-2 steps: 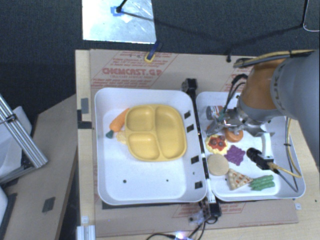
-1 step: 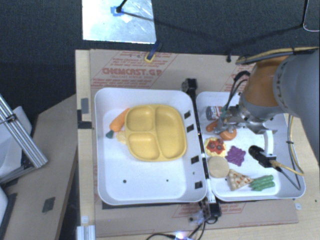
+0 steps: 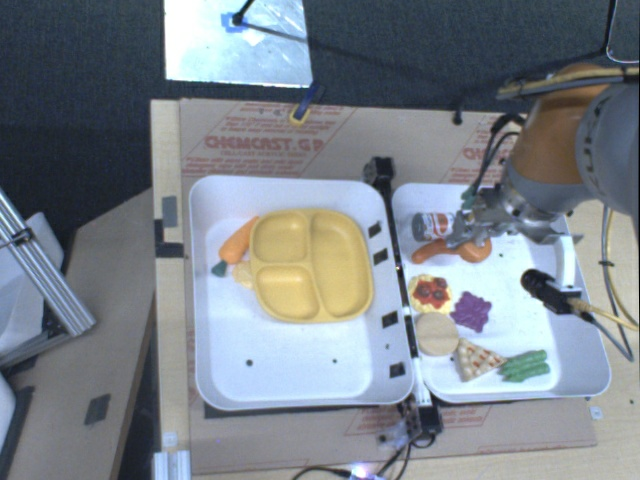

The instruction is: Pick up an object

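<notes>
**Orange toy under the pincer in the right bin**

Orange is the colour to watch: a long orange piece [image 3: 452, 251] lies near the far wall of the right bin [image 3: 590, 368], and the pincer [image 3: 470, 230] is right down over it, next to a can [image 3: 432, 225] lying on its side. Whether the fingers are wide or narrow, or have anything between them, I cannot tell; metal and toy blur together there.

Spread across that bin: a pizza piece [image 3: 432, 292], a purple piece [image 3: 471, 311], a round biscuit [image 3: 436, 334], a wedge [image 3: 477, 359] and green beans [image 3: 525, 366] towards the near wall. Over in the left bin [image 3: 215, 368] sits a yellow tray [image 3: 305, 265] with a carrot [image 3: 238, 239] touching its edge.

My read: this is the grasp itself. To do it well, the fingers want to straddle the orange piece across its narrow width, not along its length, and stay off the can just beside it, since a nudge could roll it. Close fully, then lift straight up; a slanted pull so close to the wall risks dragging the piece free.
</notes>
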Available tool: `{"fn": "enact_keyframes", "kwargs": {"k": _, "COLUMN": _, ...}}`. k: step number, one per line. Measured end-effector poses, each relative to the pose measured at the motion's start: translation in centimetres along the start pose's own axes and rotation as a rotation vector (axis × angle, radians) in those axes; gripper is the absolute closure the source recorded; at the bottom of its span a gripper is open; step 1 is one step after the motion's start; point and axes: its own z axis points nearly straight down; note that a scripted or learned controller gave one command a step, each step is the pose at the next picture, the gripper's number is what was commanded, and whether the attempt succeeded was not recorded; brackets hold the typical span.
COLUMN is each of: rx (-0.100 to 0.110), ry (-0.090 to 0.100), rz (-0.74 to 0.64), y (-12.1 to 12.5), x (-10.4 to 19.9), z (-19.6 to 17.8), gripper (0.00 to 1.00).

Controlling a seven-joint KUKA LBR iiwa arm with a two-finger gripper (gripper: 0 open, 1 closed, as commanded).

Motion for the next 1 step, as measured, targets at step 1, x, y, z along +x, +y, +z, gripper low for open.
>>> {"fn": "enact_keyframes", "kwargs": {"k": 1, "rx": -0.001, "ry": 0.0, "rz": -0.001, "y": 0.13, "x": -0.01, "z": -5.31, "gripper": 1.0}}
